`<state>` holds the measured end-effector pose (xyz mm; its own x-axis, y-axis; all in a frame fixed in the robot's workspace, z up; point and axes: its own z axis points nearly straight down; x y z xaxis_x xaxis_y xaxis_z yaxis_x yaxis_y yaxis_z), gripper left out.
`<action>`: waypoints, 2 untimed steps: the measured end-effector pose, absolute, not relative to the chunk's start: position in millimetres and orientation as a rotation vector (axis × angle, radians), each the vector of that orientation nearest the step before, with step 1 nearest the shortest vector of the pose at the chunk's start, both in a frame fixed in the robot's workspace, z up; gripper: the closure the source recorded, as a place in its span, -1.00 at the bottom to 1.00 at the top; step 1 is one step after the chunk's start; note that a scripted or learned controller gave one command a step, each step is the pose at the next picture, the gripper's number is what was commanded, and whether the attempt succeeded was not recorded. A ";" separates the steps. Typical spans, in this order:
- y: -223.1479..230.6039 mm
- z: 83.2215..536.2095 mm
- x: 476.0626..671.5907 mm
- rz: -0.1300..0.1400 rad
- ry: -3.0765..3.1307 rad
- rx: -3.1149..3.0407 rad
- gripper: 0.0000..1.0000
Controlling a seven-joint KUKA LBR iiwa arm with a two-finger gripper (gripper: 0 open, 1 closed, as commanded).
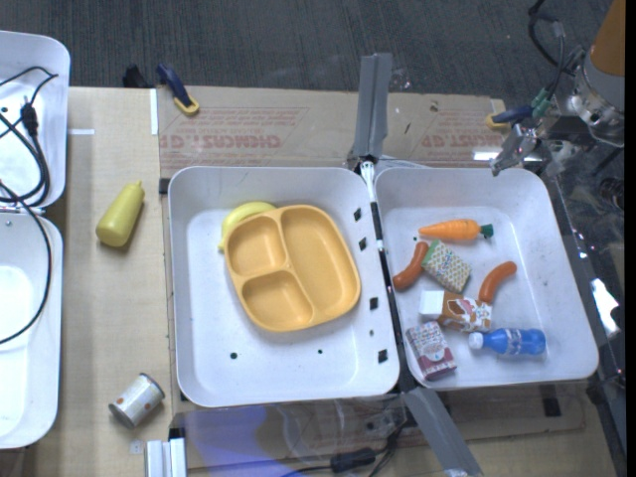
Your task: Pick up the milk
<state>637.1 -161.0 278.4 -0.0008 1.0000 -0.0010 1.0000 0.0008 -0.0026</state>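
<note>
Two small cartons sit in the right bin, and honestly it's tough to say which is the dairy one, but the milk looks like the boxy white-and-maroon one in the near left corner, close to the front rim. It's lying flat, long axis running roughly far-to-near with the near end kicked a little to the right. The print is too tiny to read, so which end is the top can't be told. The other carton lies just beyond it to the right, with a white cube just beside that. A blue bottle lies on its side near the milk's right, cap pointing toward it. Further back are two sausages, a patterned box between them and a carrot. The gripper is over the far right corner of that bin, around the rim, tangled up visually with cables and metal bits, so whether it's open or closed can't be made out. The arm is cut off by the frame edge. The milk is well apart from the gripper, diagonally across the bin. The left bin has a yellow tray with something yellow poking out from under its far edge, mostly hidden.
</note>
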 end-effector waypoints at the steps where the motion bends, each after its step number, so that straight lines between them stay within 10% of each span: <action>1: -161.0 278.4 637.1 0.004 -2.222 -2.220 -1.00; 2: -156.1 238.0 659.1 0.004 -2.377 -2.052 -1.00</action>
<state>659.1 -156.1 238.0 -0.1456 0.9893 -0.0006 0.9893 0.1456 -0.0029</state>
